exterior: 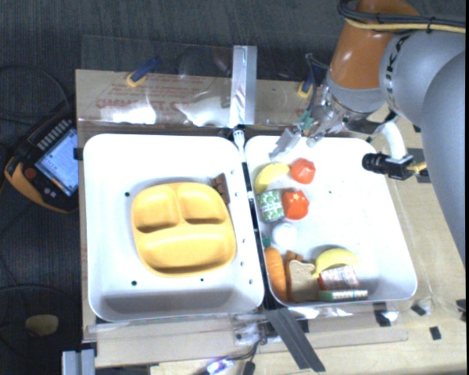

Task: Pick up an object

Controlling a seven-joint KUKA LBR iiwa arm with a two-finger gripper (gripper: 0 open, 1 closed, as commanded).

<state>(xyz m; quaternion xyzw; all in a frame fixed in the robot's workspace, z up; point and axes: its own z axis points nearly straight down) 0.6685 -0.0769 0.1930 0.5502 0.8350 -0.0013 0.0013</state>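
The toys sit crowded along the left wall of the right bin (391,209), with a red tomato (302,170) and a yellow lemon (269,175) nearest the hand (305,130), lying just at its 6 and 7 o'clock; the hand hovers over the bin's top-left corner with nothing between its fingers, and whether they are spread or closed I cannot tell. Further toward 6 o'clock lie a second tomato (295,203), a green can (270,205), a carrot (275,270), a bread slice (302,276) and a banana (336,258), while the bin's right half is bare white floor. The left bin (102,209) holds a yellow divided tray (183,226) on the desk (422,209).
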